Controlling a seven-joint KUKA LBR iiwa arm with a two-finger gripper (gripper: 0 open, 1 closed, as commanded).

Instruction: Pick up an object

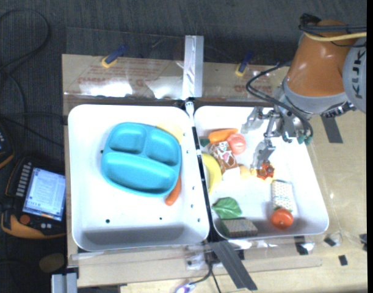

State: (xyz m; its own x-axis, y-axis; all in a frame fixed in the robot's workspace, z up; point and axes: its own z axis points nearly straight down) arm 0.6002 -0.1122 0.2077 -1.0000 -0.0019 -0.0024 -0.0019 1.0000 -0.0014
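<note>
My gripper (262, 162) hangs low over the upper middle of the right bin (317, 191), reaching in from the grey and orange arm at the upper right. Its tip sits just above a small red and orange object (265, 172) on the bin floor, very close to it or touching it. To its left lie a pink-red ball (237, 143), an orange carrot (221, 135), a patterned packet (226, 155) and a yellow banana (212, 171).
Lower in the right bin lie a white meshed cylinder (282, 194), a red tomato (282, 218), a green leaf (228, 207) and a dark block (238, 227). The left bin (82, 212) holds a blue divided plate (140, 157), with an orange carrot (172, 195) at its edge.
</note>
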